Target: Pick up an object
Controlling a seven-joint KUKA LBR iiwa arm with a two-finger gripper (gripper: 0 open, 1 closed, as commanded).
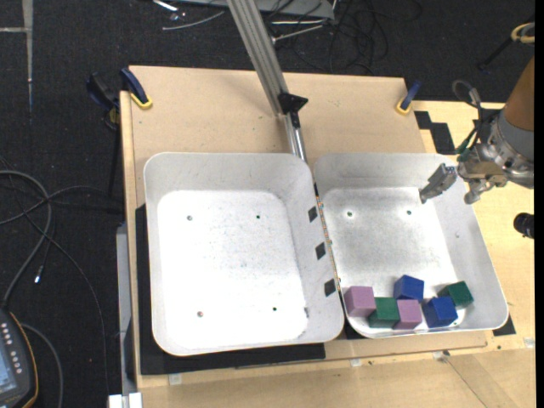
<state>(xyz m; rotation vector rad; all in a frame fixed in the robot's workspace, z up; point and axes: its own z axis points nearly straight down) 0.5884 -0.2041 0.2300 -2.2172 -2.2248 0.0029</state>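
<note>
The grey two-finger gripper point(453, 186) hangs with fingers spread, gripping nothing, over the shallow white right-hand bin point(374, 228). The small coloured cubes point(408, 303) sit clustered along its near edge, well apart. Approach stage, I'd say: swing nearer, then descend.

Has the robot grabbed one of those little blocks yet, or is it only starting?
Only starting. Nothing is picked up: the end effector hangs open over the right bin's far right side with nothing between its fingers. The colored blocks all sit clustered at that bin's near edge. Left: reach down, grip one, lift.
</note>
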